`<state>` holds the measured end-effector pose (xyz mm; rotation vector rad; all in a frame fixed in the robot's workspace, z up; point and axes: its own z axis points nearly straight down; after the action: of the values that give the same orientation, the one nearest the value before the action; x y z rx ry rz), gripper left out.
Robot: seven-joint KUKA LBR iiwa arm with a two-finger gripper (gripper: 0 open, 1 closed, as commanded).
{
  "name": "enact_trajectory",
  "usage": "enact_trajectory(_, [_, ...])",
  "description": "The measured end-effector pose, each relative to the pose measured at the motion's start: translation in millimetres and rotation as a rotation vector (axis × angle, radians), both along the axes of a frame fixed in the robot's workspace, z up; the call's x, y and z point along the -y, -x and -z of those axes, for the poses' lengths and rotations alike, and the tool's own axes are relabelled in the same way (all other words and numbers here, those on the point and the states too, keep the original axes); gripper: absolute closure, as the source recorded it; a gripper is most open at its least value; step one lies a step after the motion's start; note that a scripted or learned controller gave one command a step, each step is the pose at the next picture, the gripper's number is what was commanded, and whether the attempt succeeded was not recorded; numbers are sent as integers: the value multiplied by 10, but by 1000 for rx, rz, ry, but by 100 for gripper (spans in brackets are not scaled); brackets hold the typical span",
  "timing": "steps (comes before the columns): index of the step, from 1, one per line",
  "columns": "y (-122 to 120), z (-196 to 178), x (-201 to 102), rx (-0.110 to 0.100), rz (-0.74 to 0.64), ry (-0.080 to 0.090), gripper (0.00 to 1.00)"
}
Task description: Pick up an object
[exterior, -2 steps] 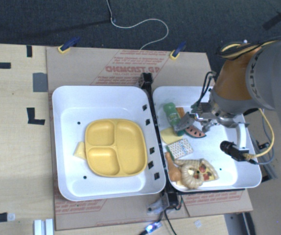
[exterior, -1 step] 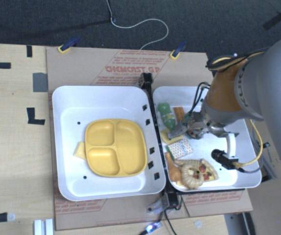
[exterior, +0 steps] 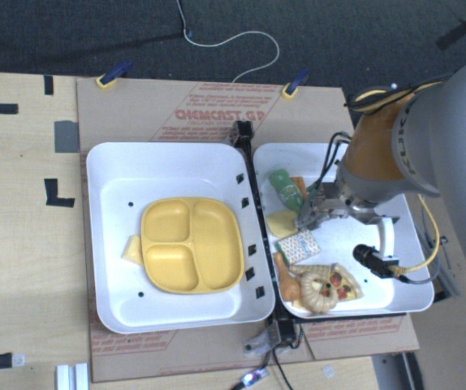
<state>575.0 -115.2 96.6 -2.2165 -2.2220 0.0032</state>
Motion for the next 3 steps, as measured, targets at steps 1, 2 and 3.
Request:
enact_trajectory(1, [8, -626, -27, 6, 1, 1, 100])
enact_trajectory(2, [7, -1092, -120, 7, 0, 1, 100])
enact_trajectory(3, [0, -1287, -128, 5, 1, 0, 100])
